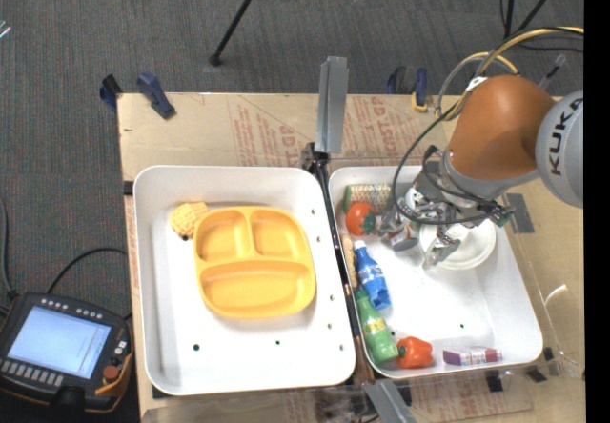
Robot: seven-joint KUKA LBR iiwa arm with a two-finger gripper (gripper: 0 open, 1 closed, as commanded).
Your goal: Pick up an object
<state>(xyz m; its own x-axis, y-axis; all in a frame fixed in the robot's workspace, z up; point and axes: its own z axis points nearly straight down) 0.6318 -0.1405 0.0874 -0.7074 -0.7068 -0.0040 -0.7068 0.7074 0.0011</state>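
My gripper (416, 238) hangs low in the right bin (505, 316), near its back middle, under the orange wrist band. Its two fingers (392, 226) stand apart and open, with nothing between them. A red tomato (357, 218) lies just left of the left finger. Behind the tomato is a green-ended mesh roll (368, 192). A white dish (474, 245) sits just right of the gripper, partly hidden by it. Along the bin's left wall lie a blue bottle (372, 280) and a green bottle (378, 332). A red pepper (415, 352) and a small pink box (472, 354) lie at the front.
The left bin (157, 316) holds a yellow divided plate (255, 261) with a small yellow waffle-like toy (188, 217) at its back left corner. A grey post (332, 111) stands behind the wall between the bins. A teach pendant (62, 347) lies at the front left.
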